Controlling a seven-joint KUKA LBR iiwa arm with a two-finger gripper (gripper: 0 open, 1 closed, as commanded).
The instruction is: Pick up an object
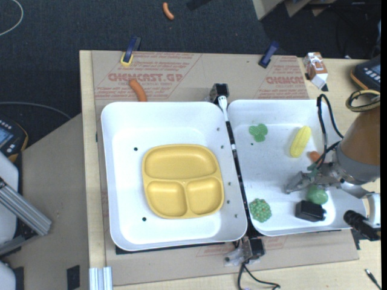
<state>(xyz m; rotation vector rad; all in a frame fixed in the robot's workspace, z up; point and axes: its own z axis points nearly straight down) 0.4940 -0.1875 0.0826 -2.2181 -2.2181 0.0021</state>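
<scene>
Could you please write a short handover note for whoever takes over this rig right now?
Tool: low inside the right bin, near its front right; its grip cannot be judged from this view.
Right bin: green ball just beside the tool, black block in front, bumpy green piece at front left, small green piece and yellow corn towards the back.
Left bin: yellow divided tray.
Done: nothing visibly lifted.
Left: grasp and raise one object.

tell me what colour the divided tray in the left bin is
Yellow; the divided tray shows plainly in the camera view.
</scene>
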